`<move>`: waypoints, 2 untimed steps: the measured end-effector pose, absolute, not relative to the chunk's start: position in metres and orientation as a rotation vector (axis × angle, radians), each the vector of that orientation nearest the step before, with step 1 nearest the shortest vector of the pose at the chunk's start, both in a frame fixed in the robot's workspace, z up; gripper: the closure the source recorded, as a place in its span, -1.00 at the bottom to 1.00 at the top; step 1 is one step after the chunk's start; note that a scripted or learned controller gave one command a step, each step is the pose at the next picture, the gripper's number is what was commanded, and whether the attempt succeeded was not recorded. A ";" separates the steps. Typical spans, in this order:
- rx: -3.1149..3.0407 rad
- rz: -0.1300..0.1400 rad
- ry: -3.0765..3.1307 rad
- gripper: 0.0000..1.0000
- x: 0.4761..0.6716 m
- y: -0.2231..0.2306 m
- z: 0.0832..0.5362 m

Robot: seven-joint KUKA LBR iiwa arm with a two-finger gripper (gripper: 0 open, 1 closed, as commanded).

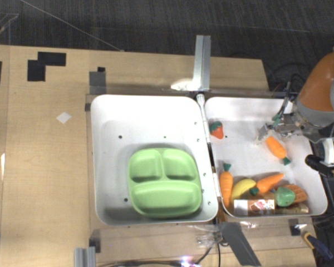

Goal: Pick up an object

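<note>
The right bin holds several toy foods. A small orange carrot lies near its right side, just below my gripper, which hovers over the bin's upper right part; no object shows in its grasp. A red strawberry-like piece rests by the bin's left wall. Along the front wall lie another carrot, a yellow banana, a third carrot, an orange-and-green piece and a labelled packet.
The left bin contains a green divided plate. A metal post stands behind the divider between the bins. The arm's orange band hangs over the right bin's far right corner.
</note>
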State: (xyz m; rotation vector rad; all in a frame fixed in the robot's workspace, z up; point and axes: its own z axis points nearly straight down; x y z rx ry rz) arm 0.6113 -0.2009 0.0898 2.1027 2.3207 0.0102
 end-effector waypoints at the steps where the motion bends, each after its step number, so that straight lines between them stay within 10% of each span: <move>1: 2.096 0.021 2.317 1.00 0.615 -0.199 0.103; 2: 2.253 0.008 2.181 1.00 0.622 -0.120 0.191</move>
